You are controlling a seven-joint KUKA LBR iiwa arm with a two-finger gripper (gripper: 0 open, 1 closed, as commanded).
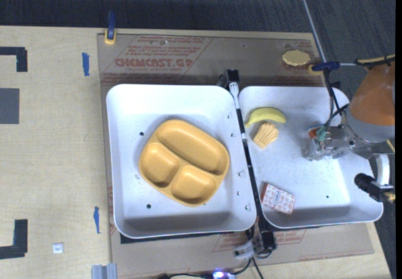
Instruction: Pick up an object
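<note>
Approach step: gripper [325, 143] low in right bin [301, 205], grip state unreadable. Banana [265, 115] lies left; next move needs centring over it.

The arm [377, 105] carries a broad orange band above a grey wrist; thin black cables loop beside it toward a small metallic gripper [325, 143].

Two bins [119, 146], four objects [183, 161].

The arm [374, 108] reaches in from the right, hand [323, 144] lowered.
</note>
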